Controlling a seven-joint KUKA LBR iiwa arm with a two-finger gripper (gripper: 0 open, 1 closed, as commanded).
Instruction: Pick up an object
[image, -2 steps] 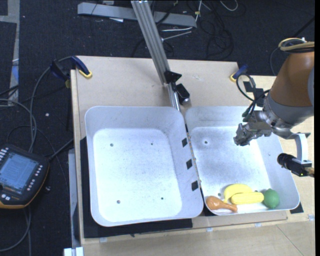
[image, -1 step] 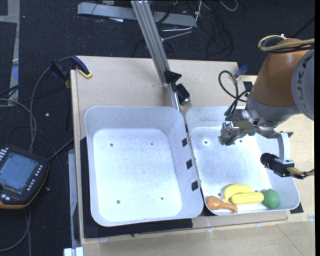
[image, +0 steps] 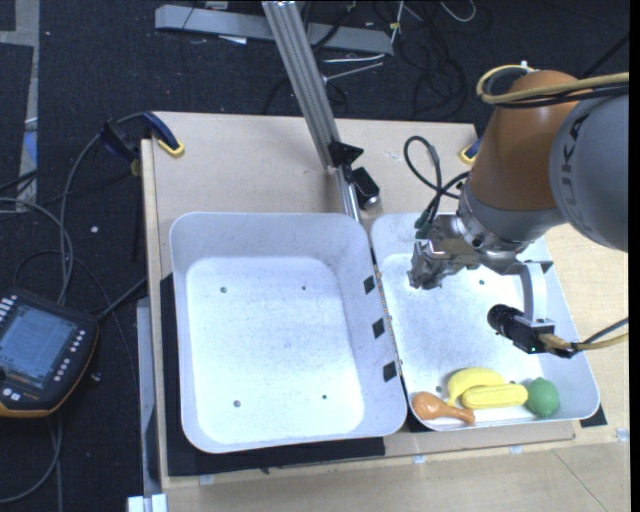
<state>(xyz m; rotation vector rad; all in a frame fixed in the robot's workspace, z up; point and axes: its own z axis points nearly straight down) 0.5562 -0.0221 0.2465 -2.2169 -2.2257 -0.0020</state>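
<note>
Camera view looks down on the gripper (image: 428, 272), a dark metal cluster under the grey and orange arm (image: 540, 150), hanging over the far part of the right bin (image: 570, 330); whether its jaws stand wide or narrow cannot be told, and nothing shows between them. Nearer the camera than the jaws, well apart from them, the toys lie along the bin's near wall: a smooth yellow banana (image: 472, 379) touching a ribbed yellow corn cob (image: 493, 397), a round green ball (image: 543, 397) just beside the cob, and an orange pear-shaped piece (image: 438, 406). Left of the jaws lies the left bin (image: 270, 330), glossy white plastic with rounded corners. Grey letters on the arm read "KU".
</note>
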